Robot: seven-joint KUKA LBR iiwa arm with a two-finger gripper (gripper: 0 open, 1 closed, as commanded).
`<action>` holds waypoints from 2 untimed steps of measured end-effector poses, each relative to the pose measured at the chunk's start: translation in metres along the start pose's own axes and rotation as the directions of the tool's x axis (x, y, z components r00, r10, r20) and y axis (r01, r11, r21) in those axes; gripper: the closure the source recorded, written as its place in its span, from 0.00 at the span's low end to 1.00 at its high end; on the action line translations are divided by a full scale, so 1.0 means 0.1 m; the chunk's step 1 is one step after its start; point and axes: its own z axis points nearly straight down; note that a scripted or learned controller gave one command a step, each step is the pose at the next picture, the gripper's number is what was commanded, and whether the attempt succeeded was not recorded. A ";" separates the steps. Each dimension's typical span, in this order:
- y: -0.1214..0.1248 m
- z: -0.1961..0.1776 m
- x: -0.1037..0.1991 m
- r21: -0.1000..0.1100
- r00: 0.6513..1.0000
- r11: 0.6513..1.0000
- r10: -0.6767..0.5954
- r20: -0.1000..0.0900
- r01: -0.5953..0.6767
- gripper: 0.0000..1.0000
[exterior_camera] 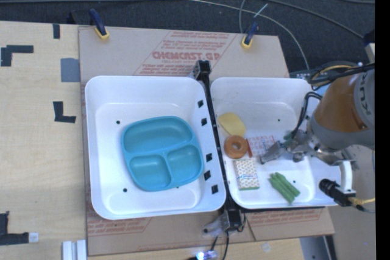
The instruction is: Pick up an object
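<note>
1. The end effector [271, 155] sits low in the right bin [262, 89], reaching in from the right on the grey arm [341, 112] with its orange band
2. Its fingers are small and dark against the bin floor; I cannot tell whether they are open or closed, and nothing is seen between them
3. Just left of the end effector lies a pink-patterned packet [261, 144], flat on the bin floor, close to or touching the tip
4. Further left is a brown doughnut [236, 147], a round ring with a hole in its middle
5. Up and left of the end effector, beyond the doughnut, lies a pale yellow rounded piece [232, 123], touching the doughnut's upper edge
6. Below and left is a small white card [246, 173] with a fine printed pattern, lying flat
7. Below the end effector lies a green ridged piece [284, 186], long and slanted
8. Well to the left, across the divider, the left bin [97, 131] holds a blue tray [162, 151] with three compartments
9. Both bins rest on the tabletop [36, 131]
</note>
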 end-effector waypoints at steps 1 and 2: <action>0.01 -0.14 -0.01 -0.004 1.000 1.000 0.000 0.002 0.000 1.00; 0.03 -0.76 0.04 -0.004 1.000 1.000 -0.001 -0.001 0.001 1.00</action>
